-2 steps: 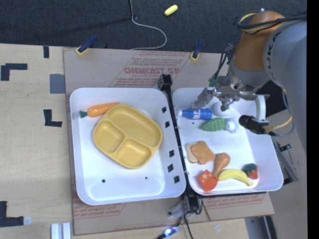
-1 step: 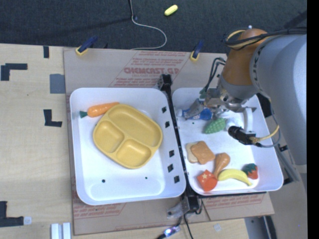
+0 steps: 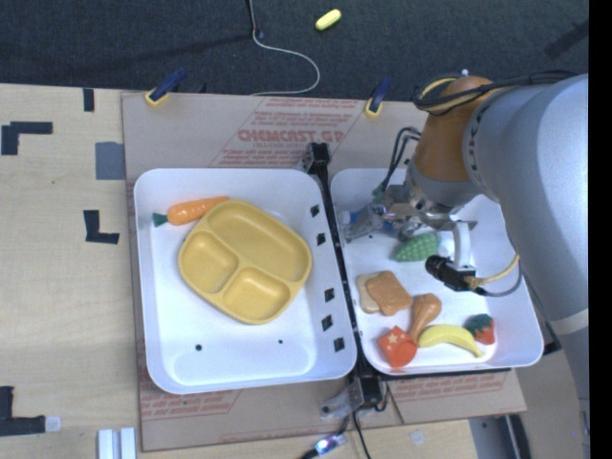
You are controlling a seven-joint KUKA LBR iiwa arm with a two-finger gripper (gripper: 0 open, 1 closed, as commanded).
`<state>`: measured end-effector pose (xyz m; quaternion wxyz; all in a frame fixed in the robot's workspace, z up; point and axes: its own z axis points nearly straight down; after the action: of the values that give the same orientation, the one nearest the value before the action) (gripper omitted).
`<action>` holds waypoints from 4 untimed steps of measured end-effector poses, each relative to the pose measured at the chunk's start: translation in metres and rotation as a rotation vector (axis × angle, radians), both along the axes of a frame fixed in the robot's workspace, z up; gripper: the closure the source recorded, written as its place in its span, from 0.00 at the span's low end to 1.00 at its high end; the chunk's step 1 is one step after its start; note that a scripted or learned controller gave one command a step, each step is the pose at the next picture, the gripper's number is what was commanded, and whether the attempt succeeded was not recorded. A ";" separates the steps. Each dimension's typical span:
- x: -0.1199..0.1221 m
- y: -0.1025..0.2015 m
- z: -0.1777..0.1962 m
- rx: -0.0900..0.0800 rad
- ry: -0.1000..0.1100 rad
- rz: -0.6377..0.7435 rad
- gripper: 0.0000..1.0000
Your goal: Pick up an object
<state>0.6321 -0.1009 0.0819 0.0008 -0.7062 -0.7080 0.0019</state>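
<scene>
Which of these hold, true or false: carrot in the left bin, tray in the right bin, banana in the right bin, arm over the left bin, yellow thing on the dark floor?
1. The carrot lies in the left bin, beside the tray. True.
2. The yellow tray sits in the right bin. False: it is in the left bin.
3. The banana lies in the right bin, near its front edge. True.
4. The arm reaches over the left bin. False: it is over the right bin.
5. A small yellow thing lies on the dark floor beyond the bench. True.
</scene>
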 end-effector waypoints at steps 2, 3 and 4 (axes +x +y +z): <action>0.008 -0.003 0.072 0.001 -0.008 -0.001 1.00; 0.013 -0.011 0.132 0.001 -0.009 -0.001 1.00; 0.014 -0.010 0.143 0.003 -0.004 -0.001 1.00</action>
<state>0.6457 -0.1110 0.2248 0.0004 -0.7067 -0.7076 -0.0002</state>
